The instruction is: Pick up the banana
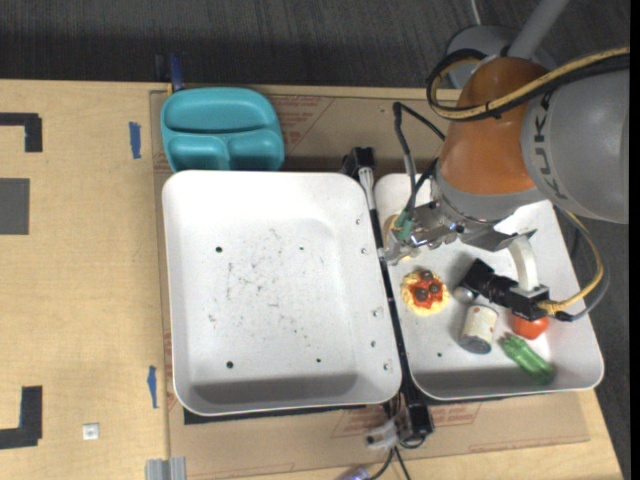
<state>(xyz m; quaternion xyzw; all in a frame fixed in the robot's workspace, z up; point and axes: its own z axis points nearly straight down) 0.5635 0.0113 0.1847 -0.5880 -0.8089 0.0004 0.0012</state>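
Approach step: the gripper (412, 231) hangs over the left edge of the right bin (442, 360); released or clenched, I cannot tell. The banana (424, 292) (if that yellow, red-marked lump is it) lies just beside it. Next: centre above it, then descend.

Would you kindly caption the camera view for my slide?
Grey-and-orange arm reaches over the right bin; left bin alongside, teal tray behind.

Banana uncertain, likeliest the small rounded yellow lump (424, 291), red-dark centre, in right bin (450, 368) near its left wall
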